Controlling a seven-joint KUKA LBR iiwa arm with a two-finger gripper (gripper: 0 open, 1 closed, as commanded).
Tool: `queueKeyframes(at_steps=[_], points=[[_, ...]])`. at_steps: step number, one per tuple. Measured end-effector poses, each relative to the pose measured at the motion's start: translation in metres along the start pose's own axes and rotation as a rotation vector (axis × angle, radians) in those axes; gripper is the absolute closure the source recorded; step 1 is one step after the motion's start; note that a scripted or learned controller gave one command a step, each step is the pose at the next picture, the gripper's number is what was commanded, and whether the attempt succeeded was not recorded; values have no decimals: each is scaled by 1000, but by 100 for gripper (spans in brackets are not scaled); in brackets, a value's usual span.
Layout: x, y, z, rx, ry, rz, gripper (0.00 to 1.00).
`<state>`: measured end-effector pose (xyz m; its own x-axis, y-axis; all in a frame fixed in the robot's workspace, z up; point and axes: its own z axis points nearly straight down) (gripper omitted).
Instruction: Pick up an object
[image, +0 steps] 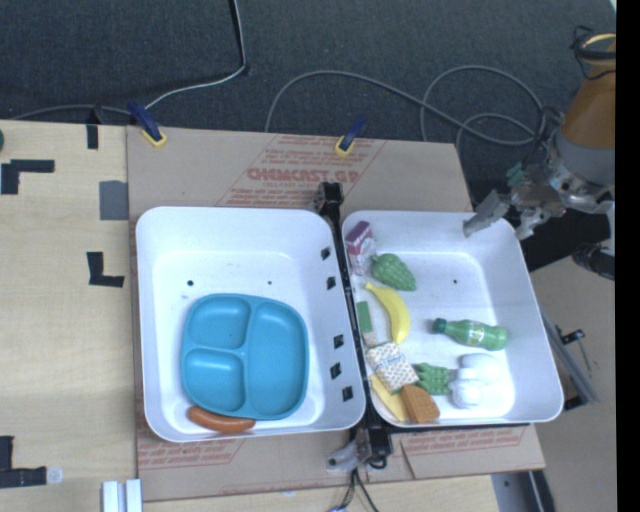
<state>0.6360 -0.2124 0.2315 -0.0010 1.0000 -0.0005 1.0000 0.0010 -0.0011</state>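
My gripper (505, 216) hangs over the far right corner of the right bin (505, 268), open, with nothing between its fingers. Below it in that bin lie a green bottle (470, 333), a yellow banana (392, 311), a bumpy green item (392, 270), a pink and white packet (358, 238), a white lump (478, 381), a checkered piece (390, 367) and a brown slice (421, 404). The gripper touches none of them. The bottle is the nearest, a good way toward the front of the bin.
The left bin (230, 240) holds a blue divided plate (245, 355) and an orange sausage (220, 420) at its front edge. Cables (470, 120) run across the dark floor behind the bench. The bins' shared wall (342, 300) carries black clips.
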Motion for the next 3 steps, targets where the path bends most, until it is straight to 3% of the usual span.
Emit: queueKeyframes(at_steps=[1, 2, 3], points=[[73, -54, 75, 3, 2, -1, 0], [117, -31, 140, 2, 1, -1, 0], [118, -31, 130, 3, 2, -2, 100]])
